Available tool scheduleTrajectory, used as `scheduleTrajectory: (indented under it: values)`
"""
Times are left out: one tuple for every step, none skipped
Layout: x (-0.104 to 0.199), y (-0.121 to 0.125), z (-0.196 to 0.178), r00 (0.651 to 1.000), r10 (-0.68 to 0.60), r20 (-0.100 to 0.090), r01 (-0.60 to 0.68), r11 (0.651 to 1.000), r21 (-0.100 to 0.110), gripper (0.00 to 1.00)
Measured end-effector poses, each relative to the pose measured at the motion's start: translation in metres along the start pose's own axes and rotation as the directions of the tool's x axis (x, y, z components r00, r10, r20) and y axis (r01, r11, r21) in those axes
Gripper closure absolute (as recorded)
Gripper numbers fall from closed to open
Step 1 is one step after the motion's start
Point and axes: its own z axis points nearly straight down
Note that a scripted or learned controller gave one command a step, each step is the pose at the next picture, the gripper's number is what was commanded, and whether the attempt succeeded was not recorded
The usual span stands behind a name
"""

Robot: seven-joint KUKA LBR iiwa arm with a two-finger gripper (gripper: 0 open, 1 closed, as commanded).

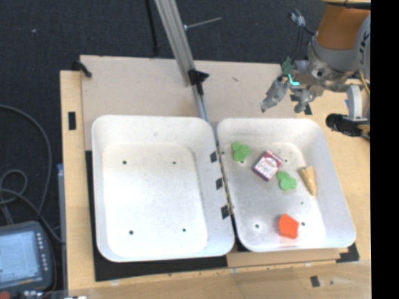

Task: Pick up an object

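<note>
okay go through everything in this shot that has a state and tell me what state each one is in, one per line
gripper: raised above the right bin's far edge, open, nothing between its fingers
right bin: holds five small things
orange block: lying loose near the front
pink box: lying tilted, mid-bin
green piece: loose, near the left wall
second green piece: loose, beside the tan cone
left bin: nothing visible inside

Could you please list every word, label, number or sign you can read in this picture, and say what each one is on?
None can be read.
small box in the right bin: pink and white print, too blurred to read.
pendant screen at the lower left: lit, but its content is too small to read.
</note>
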Motion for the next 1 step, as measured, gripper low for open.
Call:
scheduleTrajectory:
  values:
    - [-0.0005, 0.0005, -0.0031, 1.000, -0.002, 0.002, 0.002, 1.000, -0.004, 0.00]
